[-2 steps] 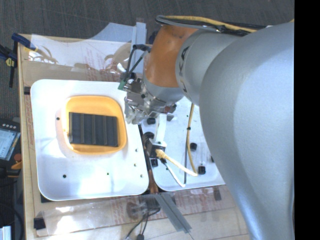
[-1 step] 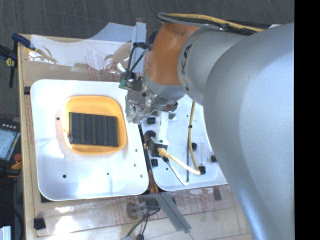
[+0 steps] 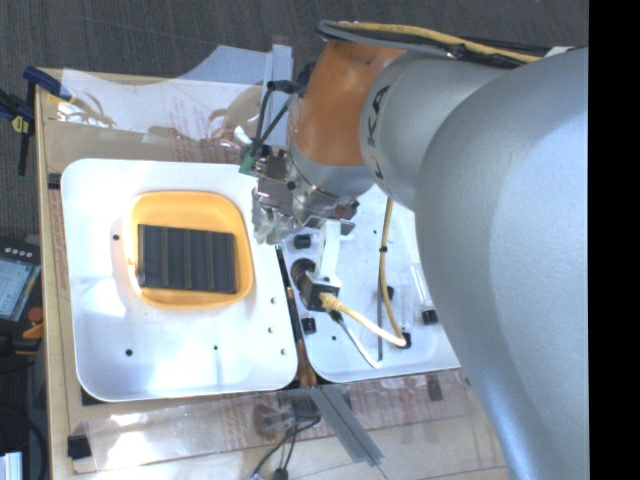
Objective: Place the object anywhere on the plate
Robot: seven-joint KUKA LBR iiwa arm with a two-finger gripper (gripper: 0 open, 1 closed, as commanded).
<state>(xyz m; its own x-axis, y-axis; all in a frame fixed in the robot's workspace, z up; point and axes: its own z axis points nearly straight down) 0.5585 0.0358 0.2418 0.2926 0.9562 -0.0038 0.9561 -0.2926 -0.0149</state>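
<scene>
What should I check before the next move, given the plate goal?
1. Plate located, left bin: ok.
2. Plate flat, dark ribbed centre exposed: ok.
3. Claw position, near the divider between the bins: ok.
4. Object between its fingers: cannot tell, the wrist blocks the view.
5. Right bin contents: cannot tell, the arm covers most of it.
6. Yellow cable hangs loose over the right bin: not ok, snag risk.

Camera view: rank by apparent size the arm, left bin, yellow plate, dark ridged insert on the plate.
1. arm, though nearness to the camera inflates it
2. left bin
3. yellow plate
4. dark ridged insert
</scene>
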